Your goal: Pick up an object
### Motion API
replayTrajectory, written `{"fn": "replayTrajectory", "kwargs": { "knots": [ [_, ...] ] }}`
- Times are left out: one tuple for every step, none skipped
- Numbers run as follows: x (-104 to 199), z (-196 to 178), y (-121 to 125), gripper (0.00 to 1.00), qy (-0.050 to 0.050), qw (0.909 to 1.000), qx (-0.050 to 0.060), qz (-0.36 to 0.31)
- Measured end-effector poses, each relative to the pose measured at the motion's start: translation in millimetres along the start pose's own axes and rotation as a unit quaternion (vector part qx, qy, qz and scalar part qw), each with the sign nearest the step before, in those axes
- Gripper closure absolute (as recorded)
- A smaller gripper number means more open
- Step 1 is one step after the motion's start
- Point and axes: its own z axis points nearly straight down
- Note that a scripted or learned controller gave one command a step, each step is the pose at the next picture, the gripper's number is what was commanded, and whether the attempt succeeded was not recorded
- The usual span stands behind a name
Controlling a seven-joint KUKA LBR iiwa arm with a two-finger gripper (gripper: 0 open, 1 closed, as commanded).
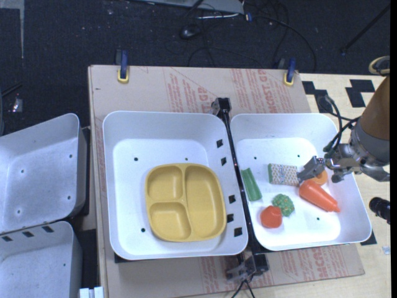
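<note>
— Claw first: where is it, and has it got anything?

— Mine hangs low over the right bin, at the blunt end of the carrot. Whether it's open or closed, I cannot tell; the wrist hides that. Nothing visibly held.

— So the carrot is your pick?

— Closest one, I'd say. It lies slantwise near the bin's right wall, thick end toward me, with a small orange piece just beside it. It looks like a plastic toy: light, stiff, smooth, likely slippery. Because it tapers, I'd squeeze across the thick half; near the tip it would probably squirt out.

— Other options?

— Green stick by the divider, thin and lying flat, hard to get under. Red tomato touching the green broccoli, round, may roll. Speckled sponge near the middle, soft, forgiving. Left bin carries a yellow tray; too wide for me.
</note>
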Motion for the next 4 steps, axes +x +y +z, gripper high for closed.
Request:
{"fn": "replayTrajectory", "kwargs": {
  "knots": [
    [-7.8,49.3,-5.7,0.0,0.0,1.0,0.002,0.002],
    [-9.4,108.9,-15.3,0.0,0.001,1.0,0.003,0.002],
    [-9.0,120.8,-12.7,0.0,0.001,1.0,-0.003,0.001],
    [-7.8,108.5,-9.8,1.0,0.002,1.0,-0.006,0.0]
  ]
}}
